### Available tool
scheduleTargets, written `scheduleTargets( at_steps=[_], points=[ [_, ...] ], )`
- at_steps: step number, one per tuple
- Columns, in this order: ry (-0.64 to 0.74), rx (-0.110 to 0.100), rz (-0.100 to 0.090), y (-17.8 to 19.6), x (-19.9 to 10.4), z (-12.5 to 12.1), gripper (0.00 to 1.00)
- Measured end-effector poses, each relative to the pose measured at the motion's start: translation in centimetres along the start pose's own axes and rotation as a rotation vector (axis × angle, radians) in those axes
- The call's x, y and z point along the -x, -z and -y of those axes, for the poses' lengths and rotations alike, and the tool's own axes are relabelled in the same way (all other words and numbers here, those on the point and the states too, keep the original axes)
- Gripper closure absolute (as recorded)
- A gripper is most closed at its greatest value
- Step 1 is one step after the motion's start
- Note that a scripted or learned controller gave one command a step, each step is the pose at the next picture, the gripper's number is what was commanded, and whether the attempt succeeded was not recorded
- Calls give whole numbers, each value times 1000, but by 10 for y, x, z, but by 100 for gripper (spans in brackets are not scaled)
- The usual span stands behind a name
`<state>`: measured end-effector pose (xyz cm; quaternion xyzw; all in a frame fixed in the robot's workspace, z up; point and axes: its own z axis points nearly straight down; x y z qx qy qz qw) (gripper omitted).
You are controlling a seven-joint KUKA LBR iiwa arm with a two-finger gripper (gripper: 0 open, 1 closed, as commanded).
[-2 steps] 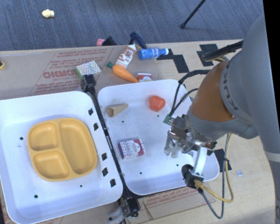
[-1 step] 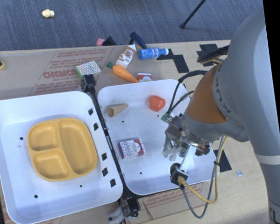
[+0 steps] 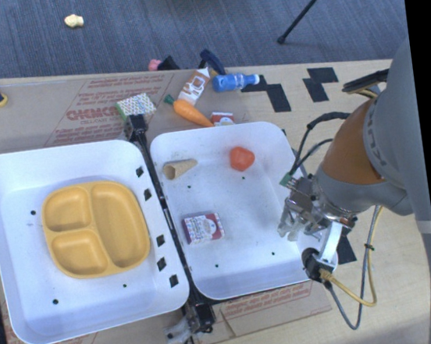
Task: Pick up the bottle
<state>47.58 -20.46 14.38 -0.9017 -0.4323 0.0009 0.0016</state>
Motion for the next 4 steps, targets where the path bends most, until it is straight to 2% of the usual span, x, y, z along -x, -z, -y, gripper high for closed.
scheduleTargets(
  at_steps=[1,2,3,4],
  points=[
    [-232,-1,0,13,0,0,100],
    [-686,-2,-1,1,-9,7,100],
    [-686,-1,-2,95,5,-4,100],
    [-599,-5,0,11,-31,25,100]
  ],
)
